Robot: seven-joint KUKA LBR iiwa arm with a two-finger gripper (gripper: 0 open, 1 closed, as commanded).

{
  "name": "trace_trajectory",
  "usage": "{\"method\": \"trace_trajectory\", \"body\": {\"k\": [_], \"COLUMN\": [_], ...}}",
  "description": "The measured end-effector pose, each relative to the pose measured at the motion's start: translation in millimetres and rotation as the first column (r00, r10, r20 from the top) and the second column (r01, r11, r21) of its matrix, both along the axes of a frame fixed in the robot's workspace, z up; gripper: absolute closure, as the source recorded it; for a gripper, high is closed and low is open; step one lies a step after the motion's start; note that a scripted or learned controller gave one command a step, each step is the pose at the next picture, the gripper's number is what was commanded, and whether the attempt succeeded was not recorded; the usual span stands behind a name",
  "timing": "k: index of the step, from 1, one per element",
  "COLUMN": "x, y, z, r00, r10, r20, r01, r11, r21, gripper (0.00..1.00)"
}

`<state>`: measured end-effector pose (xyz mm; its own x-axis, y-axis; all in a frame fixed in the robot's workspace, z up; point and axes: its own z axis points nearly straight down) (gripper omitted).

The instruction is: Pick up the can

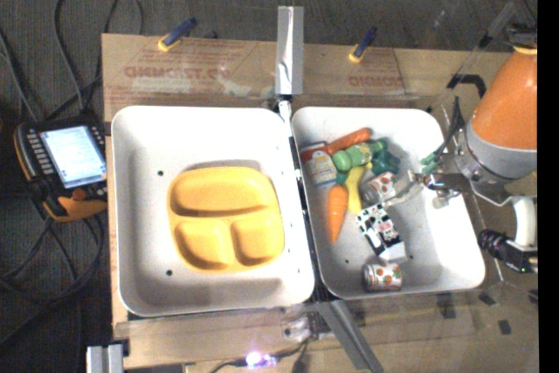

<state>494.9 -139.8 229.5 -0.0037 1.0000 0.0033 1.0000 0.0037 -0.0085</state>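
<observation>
A small can point(383, 277) with a red and white label lies on its side near the front wall of the right bin point(454, 262). My gripper point(407, 187) hangs over the middle of that bin, reaching in from the right below the arm's orange band point(514, 100). Its tip is next to a small red and white item point(380, 185) in the pile of toy food. The can lies well in front of the gripper and apart from it.
The right bin also holds an orange carrot point(335, 210), an orange bottle point(320, 166), green toy pieces point(362, 157) and a black-and-white carton point(379, 230). A yellow compartment tray point(227, 214) lies in the left bin point(140, 188). A pendant point(65, 157) rests left of the bench.
</observation>
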Motion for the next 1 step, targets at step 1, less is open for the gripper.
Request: {"method": "trace_trajectory", "body": {"k": [1], "x": [97.0], "y": [-35.2], "z": [-36.0], "r00": [1.0], "r10": [0.016], "r20": [0.001], "r01": [-0.016], "r11": [1.0], "r21": [0.001], "gripper": [0.0]}}
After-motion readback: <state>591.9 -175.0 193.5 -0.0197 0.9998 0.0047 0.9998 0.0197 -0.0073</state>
